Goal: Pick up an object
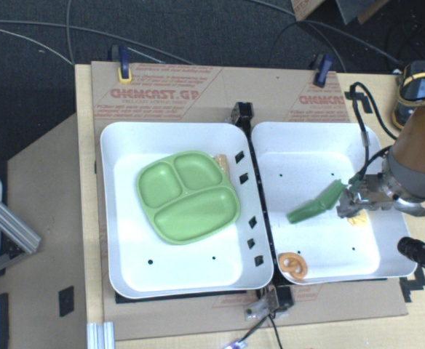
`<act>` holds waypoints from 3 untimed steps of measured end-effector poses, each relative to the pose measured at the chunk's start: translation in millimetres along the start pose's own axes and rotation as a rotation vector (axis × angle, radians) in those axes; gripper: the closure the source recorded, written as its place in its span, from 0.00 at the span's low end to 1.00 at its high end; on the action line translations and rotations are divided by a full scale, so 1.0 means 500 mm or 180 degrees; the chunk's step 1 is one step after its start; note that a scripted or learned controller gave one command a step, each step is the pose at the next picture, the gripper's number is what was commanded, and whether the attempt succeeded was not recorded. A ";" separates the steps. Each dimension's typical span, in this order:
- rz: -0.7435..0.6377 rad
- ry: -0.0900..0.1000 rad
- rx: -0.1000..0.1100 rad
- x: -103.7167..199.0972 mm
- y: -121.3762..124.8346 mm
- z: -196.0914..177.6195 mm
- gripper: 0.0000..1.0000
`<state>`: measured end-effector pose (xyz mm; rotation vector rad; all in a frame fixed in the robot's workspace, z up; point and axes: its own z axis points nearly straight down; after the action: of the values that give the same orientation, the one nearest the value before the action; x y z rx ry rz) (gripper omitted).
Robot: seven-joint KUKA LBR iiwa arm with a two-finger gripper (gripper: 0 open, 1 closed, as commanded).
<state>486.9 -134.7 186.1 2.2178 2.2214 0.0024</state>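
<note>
Looking into the right bin (300, 140), you see the gripper (349, 201) at the green wedge-shaped object's (316, 204) upper end, its grasp impossible to judge, so lifting is not yet done.

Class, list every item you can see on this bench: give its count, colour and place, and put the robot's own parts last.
Bins: two, white, side by side on the bench; left bin, right bin.
Divided plate: one, light green, middle of left bin.
Long green object: one, right bin, its upper end at the gripper.
Small yellow piece: one, right bin, just below the gripper.
Round orange object: one, front-left corner of right bin.
Clamps: two, blue, bench's far edge.
Arm: one, from right.
Gripper: one, over right bin.
</note>
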 end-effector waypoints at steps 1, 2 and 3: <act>0.0001 -0.0002 -0.0005 0.000 0.003 -0.066 1.00; -0.0013 0.0006 0.0004 0.101 0.047 -0.056 1.00; -0.0011 0.0005 0.0002 0.170 0.106 -0.056 1.00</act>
<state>539.6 -49.8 214.0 2.2151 2.2262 0.0035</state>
